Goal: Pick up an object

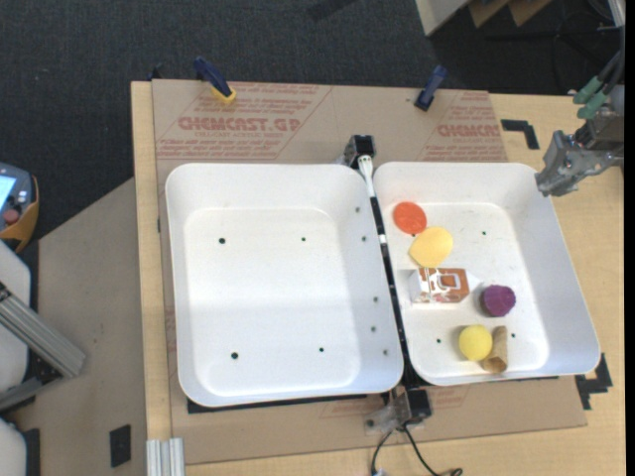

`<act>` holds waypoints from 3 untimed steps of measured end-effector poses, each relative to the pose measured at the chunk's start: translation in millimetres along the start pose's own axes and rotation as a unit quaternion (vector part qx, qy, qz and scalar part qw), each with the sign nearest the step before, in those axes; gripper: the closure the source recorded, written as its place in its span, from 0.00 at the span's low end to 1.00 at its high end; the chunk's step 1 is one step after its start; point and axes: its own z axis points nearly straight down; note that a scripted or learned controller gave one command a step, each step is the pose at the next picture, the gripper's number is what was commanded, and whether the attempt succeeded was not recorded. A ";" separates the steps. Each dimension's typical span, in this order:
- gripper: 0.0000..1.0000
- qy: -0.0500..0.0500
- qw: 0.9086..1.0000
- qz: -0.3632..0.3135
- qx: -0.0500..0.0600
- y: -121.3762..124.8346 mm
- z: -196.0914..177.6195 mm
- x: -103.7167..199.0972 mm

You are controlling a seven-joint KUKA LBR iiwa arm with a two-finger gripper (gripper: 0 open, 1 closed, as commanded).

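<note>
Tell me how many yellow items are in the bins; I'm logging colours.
2, both in the right bin: a yellow piece just below the orange one, and a yellow ball near its front edge.

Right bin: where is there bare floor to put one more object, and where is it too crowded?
In the right bin, bare floor lies along the far edge and down the right side, beyond the purple ball. The left half is crowded: orange ball, yellow piece, small carton, yellow ball and brown piece.
</note>
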 end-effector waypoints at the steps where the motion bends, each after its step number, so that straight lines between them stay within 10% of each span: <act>1: 1.00 0.000 1.000 0.000 0.001 0.6 31.7 58.2; 2: 1.00 0.000 1.000 0.000 -0.004 1.3 3.6 120.4; 3: 1.00 -0.002 1.000 -0.001 0.006 -0.1 161.9 228.7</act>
